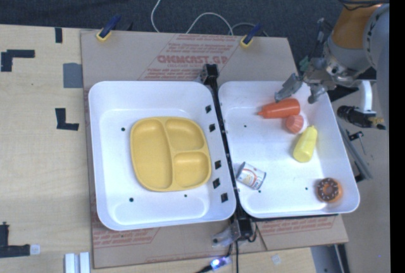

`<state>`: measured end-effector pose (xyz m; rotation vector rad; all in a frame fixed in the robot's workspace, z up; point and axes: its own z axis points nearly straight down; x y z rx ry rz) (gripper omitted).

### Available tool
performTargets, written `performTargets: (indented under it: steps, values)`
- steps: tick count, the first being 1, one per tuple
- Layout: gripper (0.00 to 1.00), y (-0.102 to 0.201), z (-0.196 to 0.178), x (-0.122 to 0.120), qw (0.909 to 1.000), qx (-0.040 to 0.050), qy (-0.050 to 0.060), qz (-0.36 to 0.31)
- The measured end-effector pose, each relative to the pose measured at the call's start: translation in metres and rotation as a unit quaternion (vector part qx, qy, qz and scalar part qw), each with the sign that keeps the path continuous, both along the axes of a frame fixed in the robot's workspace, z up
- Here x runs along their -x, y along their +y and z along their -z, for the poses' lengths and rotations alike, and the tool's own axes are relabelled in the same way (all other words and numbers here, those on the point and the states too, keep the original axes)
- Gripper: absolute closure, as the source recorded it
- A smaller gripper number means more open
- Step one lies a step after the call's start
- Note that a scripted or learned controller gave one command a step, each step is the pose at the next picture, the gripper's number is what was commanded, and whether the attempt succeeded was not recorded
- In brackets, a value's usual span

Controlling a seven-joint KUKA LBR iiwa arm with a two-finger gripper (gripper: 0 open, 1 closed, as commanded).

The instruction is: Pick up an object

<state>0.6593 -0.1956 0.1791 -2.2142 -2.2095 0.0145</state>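
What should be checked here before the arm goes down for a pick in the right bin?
1. Gripper open: ok, fingers spread above the bin's far edge.
2. Gripper free of any load: ok, nothing between the fingers.
3. Nearest target, the orange carrot-shaped toy, unobstructed from above: ok.
4. Carrot standing apart from its neighbours: not ok, the small pink ball touches it.
5. Yellow plastic bottle lying apart from the ball: cannot tell.
6. Chocolate doughnut and small can away from the descent: ok.

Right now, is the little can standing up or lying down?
Lying down: the can rests on its side in the right bin.
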Motion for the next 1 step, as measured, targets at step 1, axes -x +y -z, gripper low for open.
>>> performTargets:
  steps: [1]
  values:
    - [0.00, 0.0005, -0.0098, -0.0036, 1.0000, 0.0016, -0.007, -0.002]
